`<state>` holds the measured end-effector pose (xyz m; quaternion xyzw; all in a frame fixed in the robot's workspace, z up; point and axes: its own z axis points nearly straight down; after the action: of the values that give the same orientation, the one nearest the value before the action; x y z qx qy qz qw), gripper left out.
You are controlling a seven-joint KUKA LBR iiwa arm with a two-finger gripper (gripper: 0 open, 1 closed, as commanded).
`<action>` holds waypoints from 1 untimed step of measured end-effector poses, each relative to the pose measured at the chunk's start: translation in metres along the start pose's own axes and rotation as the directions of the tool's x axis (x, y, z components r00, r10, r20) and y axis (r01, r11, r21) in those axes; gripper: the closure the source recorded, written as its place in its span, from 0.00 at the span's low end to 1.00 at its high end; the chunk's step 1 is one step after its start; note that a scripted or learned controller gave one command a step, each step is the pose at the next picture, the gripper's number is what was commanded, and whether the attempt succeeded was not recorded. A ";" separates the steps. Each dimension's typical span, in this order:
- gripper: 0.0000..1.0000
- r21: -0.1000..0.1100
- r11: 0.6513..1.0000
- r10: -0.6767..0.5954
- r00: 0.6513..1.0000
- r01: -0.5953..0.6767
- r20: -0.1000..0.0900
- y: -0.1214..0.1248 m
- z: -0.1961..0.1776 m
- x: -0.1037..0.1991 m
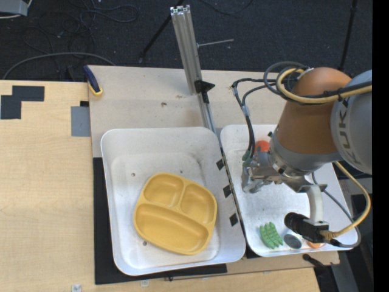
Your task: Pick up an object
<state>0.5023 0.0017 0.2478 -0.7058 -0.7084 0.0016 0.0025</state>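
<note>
My gripper hangs low over the left half of the right bin, close to the divider between the bins. A small green ridged object lies near that bin's front edge, well in front of the gripper. A red-orange object peeks out just behind the gripper, mostly hidden by the wrist. A grey disc and a bit of something orange lie at the bin's front right. Nothing shows between the gripper's tips.
A yellow divided plate lies in the left bin, toward its front. An aluminium post rises behind the bins. The arm's bulky orange and grey body covers much of the right bin's back half.
</note>
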 end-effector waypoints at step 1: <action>1.00 0.001 1.000 0.000 1.000 0.000 0.000 0.003 0.008 0.043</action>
<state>0.5046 0.0444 0.2403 -0.7057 -0.7085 0.0018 0.0027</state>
